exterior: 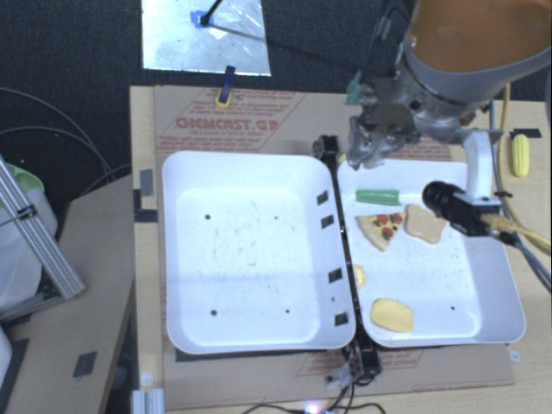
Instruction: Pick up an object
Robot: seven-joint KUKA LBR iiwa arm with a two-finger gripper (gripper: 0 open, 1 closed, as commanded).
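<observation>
The right bin (492,313) holds a green stick (377,197), a pizza slice (380,228), a tan bread-like piece (423,224), a yellow oval piece (392,315) and a small yellow bit (358,275) by the divider. My gripper (369,151) hangs over the bin's far left corner, just above and behind the green stick. The grey arm with its orange band (483,15) fills the upper right. Nothing shows between the fingers.
The left bin (250,248) lies beside the right one, with black clips (326,198) along the shared wall. A black cylinder on a white bracket (453,203) reaches over the right bin. A metal sheet (205,22) lies at the back.
</observation>
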